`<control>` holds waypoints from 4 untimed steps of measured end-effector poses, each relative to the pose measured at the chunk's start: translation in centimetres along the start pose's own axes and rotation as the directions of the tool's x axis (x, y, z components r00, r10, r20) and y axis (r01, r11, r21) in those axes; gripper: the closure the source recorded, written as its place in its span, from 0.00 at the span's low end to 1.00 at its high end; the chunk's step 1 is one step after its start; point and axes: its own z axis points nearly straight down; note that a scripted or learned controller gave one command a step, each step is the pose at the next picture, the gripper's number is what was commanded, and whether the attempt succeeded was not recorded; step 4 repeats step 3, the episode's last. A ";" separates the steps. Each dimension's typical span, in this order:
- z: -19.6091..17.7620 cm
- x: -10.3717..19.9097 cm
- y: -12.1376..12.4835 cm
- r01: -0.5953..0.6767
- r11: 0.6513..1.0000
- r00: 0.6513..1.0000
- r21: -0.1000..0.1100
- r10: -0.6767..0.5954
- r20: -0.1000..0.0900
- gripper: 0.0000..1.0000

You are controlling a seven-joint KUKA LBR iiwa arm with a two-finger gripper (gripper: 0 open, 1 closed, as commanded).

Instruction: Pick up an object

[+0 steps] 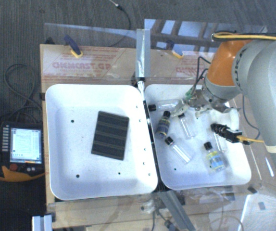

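Vials (176, 150): I see small clear ones with black caps, scattered in the right bin (239, 177), centre-right of frame.
Tool (192, 102): low over the bin's upper edge; I cannot tell its state.
Left bin (61, 177): holds a black ribbed slab (110, 135).

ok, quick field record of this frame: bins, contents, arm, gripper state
left bin: one dark ribbed rectangular pad, lying flat near the middle
right bin: several small clear vials with dark caps, scattered, lying on their sides
sample vials: dark-bodied one near the divider; clear one below it; blue-tinted one at lower right
arm: over the right bin's upper part, orange band visible
gripper: low among the upper vials; hold not visible
off bench: handheld pendant, screen lit, left of the bins
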 end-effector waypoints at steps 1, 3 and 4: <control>-0.4 0.0 -0.1 0.000 1.000 1.000 0.006 0.000 -0.002 1.00; -13.1 6.4 3.4 -0.098 0.995 0.995 0.007 0.098 -0.004 1.00; -13.1 6.4 3.4 -0.098 0.995 0.995 0.007 0.098 -0.004 1.00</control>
